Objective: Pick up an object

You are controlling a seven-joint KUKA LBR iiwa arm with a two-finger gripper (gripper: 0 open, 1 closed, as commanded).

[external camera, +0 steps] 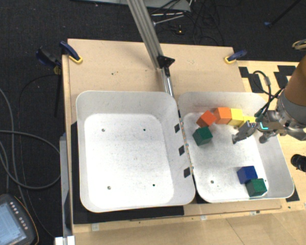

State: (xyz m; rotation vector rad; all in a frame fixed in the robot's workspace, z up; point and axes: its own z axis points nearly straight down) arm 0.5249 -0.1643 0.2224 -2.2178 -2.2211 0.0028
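The right bin holds several blocks. Two orange blocks and a yellow block lie in a row near its back. A green block sits just in front of them, at the left. A blue block and another green block lie near the front right corner. My gripper hangs over the right side of this bin, just right of the yellow block and a little in front of it. Its fingers are spread, with nothing between them.
The left bin lies beside the right one, sharing a middle wall. A slanted metal pole reaches down from the top to the bins' back edge. Blue-and-yellow clamps sit at the board's back corners.
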